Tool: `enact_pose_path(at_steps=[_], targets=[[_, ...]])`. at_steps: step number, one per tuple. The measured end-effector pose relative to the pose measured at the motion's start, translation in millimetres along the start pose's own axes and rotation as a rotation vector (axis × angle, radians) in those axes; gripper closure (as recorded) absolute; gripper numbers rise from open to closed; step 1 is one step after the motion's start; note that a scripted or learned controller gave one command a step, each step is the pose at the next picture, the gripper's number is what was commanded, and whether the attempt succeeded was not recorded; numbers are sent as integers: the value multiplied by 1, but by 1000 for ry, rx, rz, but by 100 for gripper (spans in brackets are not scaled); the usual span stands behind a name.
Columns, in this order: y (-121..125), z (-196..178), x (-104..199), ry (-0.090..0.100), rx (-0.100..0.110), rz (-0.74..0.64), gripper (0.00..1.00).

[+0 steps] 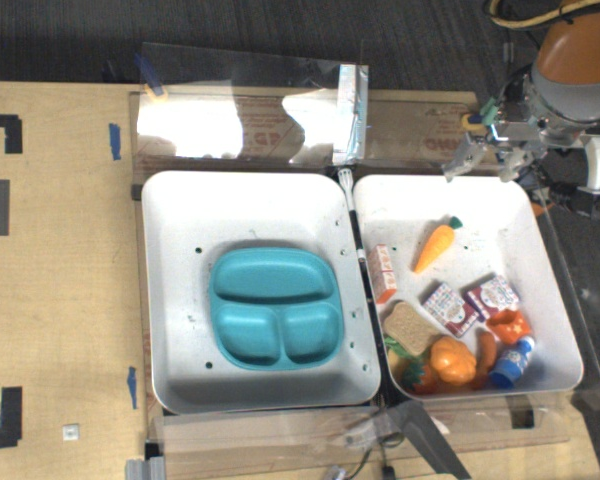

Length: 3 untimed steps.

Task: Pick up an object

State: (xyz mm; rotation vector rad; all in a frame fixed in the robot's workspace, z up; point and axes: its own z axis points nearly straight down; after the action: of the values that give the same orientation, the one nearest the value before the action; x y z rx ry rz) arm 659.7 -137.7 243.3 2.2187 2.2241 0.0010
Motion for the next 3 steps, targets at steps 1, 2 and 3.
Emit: enact_pose_path(at_steps=[1,2,3], targets=[[-73,141,23,3,11,-138,0],[-31,156,27,-1,-4,-84,0],[-29,143,26,-2,-12,-82,100]])
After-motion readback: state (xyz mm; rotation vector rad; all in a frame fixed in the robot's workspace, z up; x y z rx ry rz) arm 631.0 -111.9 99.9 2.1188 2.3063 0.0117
